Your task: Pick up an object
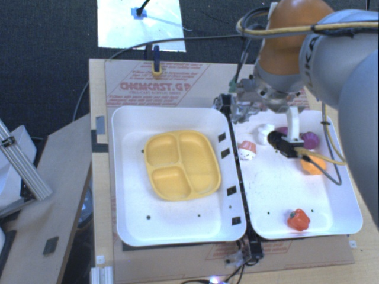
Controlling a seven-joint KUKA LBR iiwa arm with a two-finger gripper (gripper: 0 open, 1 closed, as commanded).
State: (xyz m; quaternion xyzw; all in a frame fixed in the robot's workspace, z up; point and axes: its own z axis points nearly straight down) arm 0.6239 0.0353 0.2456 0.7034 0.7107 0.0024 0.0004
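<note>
My gripper [238, 112] hangs over the far left corner of the right bin [331, 218], close to the divider between the two bins. Just in front of it lie a small white piece [265, 130] and a white-and-red toy [247, 149]. A purple object [310, 139] and an orange object [312, 165] sit further right, partly behind the robot's own hardware. A red pepper toy [299, 219] rests alone near the front of the right bin. I see nothing held in the gripper.
A yellow divided plate [180, 164] lies in the middle of the left bin [127, 218]. The grey arm with its orange band [293, 25] covers the far right of the scene. Cables run along the right bin's right side.
</note>
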